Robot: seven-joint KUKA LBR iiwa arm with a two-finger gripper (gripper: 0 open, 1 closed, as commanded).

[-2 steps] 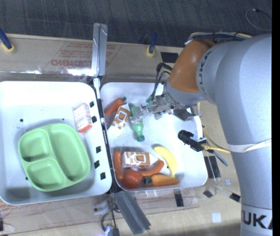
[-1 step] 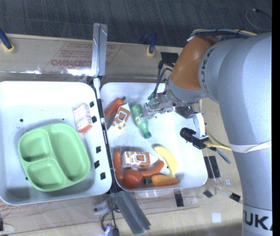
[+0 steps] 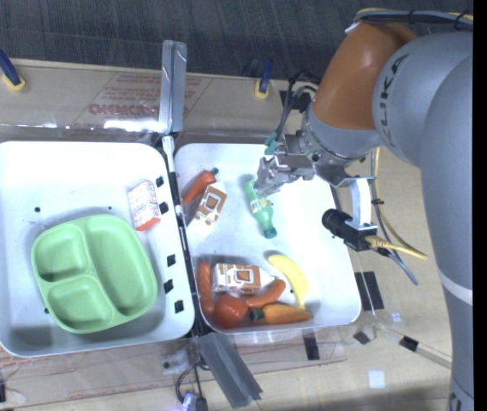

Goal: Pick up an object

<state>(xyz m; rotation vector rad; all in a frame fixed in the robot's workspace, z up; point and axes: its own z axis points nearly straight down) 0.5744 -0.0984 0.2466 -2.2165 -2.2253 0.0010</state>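
So two bins side by side on the desk [image 3: 72, 92]. The left bin [image 3: 20, 169] has a divided tray [image 3: 95, 272] toward the near side, with a small carton [image 3: 144, 205] just behind it by the right wall. The right bin [image 3: 337, 289] has a bottle [image 3: 263, 210] in the middle, a second carton [image 3: 210, 205] and a carrot [image 3: 197, 187] to its left. Near edge: banana [image 3: 288, 276], third carton [image 3: 239, 277], tomato [image 3: 230, 312] all bunched together. The gripper [image 3: 269, 176] sits right over the bottle's far end.

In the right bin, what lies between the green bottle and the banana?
Nothing: the camera view shows bare white bin floor between the green bottle and the banana.
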